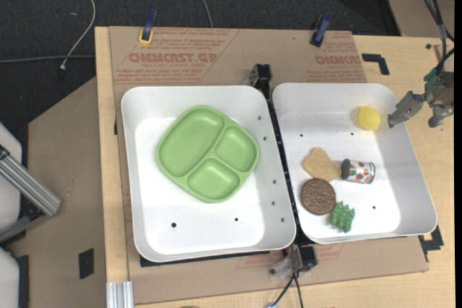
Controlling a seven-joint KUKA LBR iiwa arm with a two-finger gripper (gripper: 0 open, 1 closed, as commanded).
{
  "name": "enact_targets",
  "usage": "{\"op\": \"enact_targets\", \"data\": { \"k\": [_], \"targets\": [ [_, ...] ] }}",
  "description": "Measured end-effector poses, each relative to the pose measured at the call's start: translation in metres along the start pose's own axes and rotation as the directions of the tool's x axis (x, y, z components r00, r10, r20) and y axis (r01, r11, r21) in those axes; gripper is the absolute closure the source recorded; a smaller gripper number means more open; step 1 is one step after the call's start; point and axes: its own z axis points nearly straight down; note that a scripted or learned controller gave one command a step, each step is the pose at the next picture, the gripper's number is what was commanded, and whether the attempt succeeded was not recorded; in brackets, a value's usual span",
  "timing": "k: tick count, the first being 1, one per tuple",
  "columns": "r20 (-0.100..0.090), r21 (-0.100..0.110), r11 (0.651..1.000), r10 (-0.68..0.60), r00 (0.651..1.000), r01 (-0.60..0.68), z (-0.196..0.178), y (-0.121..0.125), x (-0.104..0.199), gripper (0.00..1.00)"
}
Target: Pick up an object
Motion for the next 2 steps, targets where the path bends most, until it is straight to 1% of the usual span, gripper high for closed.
{"op": "enact_targets", "data": {
  "k": [1, 2],
  "targets": [
    [0.003, -0.013, 1.0, -0.004, 1.0, 0.004, -0.007, 0.002, 0.001, 0.0],
    [0.002, -0.009, 1.0, -0.004, 1.0, 0.004, 0.035, 0.003, 0.001, 0.0]
  ]
}}
